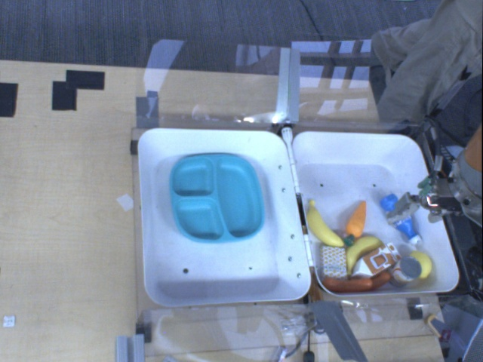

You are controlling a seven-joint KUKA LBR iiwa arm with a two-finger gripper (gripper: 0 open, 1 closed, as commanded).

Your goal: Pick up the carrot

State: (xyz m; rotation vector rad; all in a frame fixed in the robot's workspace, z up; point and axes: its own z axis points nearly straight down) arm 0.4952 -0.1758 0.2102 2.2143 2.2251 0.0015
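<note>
In the camera view, the carrot (356, 219) lies in the right bin (355, 161), toward the middle of its near half, slanted with its green end pointing near and left. It rests loose among other items: a banana (323, 228) just to its left, a second banana (362, 249) just near of it, a red sausage-like piece (355, 283) along the near wall, and a small printed carton (381, 260) beside that. Nothing lifts it, so the pick-up looks not yet done; reaching the carrot, closing on it and raising it all remain.

The hand (416, 200) sits at the right side of the same bin, right of the carrot and apart from it, low over some blue objects (398, 214). Whether the hand is wide or narrow I cannot tell; its tip blends with the blue pieces and metal parts around it, and no item can be made out in its grip.

The arm is cut off by the right border, with just a trace of orange at the edge. The left bin (166, 270) holds a blue divided plate (217, 197). Glare and clear fixtures blur the far rim of both bins, and the cluster at the near right corner is too jumbled to name fully. The worktop (68, 225) stretches left.
</note>
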